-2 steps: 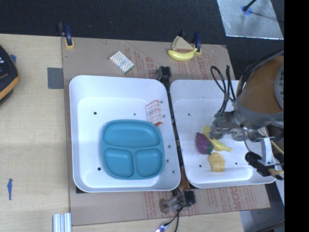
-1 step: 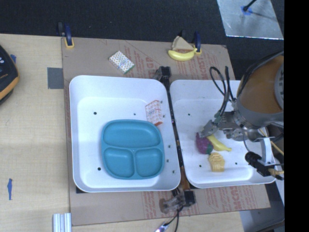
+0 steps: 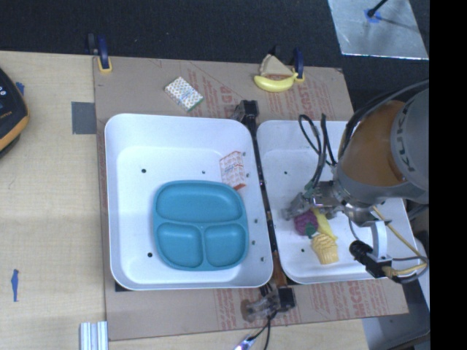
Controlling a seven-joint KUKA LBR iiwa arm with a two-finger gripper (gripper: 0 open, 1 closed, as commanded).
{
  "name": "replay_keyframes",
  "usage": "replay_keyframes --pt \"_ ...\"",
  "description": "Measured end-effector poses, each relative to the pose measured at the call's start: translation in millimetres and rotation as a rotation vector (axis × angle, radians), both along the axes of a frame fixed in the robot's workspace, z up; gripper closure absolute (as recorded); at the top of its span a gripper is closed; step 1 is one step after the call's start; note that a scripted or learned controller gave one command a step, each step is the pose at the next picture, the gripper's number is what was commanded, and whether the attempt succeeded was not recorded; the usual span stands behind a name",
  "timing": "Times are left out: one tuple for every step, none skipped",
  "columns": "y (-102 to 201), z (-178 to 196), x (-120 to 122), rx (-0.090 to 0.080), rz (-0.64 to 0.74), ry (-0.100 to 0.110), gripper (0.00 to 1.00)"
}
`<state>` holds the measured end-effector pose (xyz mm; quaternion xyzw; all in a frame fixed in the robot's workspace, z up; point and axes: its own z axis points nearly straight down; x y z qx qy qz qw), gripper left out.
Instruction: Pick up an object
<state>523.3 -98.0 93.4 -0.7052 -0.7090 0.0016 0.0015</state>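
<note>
My gripper (image 3: 310, 208) is low in the right bin (image 3: 284, 159), near its middle, under the grey and orange arm. Right at its fingers lie a purple toy (image 3: 305, 223) and a yellow ridged toy (image 3: 325, 248), close together near the bin's front. The purple toy touches or sits just below the fingers; I cannot tell whether it is between them. In the left bin (image 3: 131, 144) lies a blue divided plate (image 3: 200, 223), with a small red-and-white carton (image 3: 233, 170) behind it by the right wall.
On the cardboard behind the bins lie a yellow banana toy (image 3: 275, 81) and a small patterned packet (image 3: 183, 92). Black cables loop over the right bin's back part. Clamps hold the divider between the bins, front and back.
</note>
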Motion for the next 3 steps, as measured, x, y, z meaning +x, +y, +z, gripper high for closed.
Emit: replay_keyframes --pt "-1 12 1 -0.002 0.003 -0.001 1.0" --pt "54 98 -16 0.001 -0.001 -0.002 1.0" --pt "54 98 -17 0.0 -0.001 -0.001 0.0"
